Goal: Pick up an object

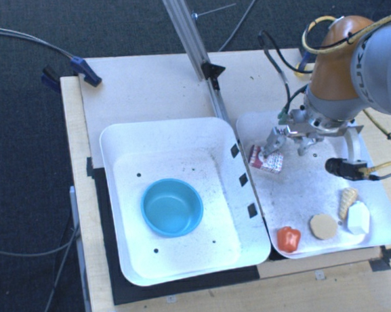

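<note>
The packet [265, 159], red and white, lies in the right bin [386, 234] near its left wall, tilted, its long axis running from upper left to lower right. The end effector [291, 140] hangs just to the packet's right and slightly above in the view, one finger close to or touching the packet's edge. Whether the fingers stand apart or together, I cannot tell; nothing shows between them
</note>
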Controlling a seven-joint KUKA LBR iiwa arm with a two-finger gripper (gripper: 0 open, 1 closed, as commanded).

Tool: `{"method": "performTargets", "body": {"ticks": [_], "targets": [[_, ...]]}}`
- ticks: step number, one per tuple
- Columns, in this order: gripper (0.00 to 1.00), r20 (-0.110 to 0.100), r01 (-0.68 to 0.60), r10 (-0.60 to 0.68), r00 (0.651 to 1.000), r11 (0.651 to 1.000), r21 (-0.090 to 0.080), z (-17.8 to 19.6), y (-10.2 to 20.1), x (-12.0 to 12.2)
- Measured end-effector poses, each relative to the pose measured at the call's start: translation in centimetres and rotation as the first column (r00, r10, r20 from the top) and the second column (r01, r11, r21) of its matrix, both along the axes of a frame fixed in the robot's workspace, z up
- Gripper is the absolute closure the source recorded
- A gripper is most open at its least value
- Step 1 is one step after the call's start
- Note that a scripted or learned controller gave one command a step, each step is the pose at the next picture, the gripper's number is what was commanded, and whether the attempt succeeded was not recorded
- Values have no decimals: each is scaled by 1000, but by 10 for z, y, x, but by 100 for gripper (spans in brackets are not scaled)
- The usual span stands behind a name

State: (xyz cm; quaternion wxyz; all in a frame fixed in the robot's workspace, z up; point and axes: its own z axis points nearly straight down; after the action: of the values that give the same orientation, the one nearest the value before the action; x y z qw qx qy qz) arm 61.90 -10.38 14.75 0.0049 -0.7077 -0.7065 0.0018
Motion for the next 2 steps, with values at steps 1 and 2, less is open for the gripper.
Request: {"method": "performTargets", "body": {"ticks": [1,2], "targets": [[0,-3,0,0,1000,1000,1,-49,1,0],[100,6,0,0,1000,1000,2,-34,1,2]]}}
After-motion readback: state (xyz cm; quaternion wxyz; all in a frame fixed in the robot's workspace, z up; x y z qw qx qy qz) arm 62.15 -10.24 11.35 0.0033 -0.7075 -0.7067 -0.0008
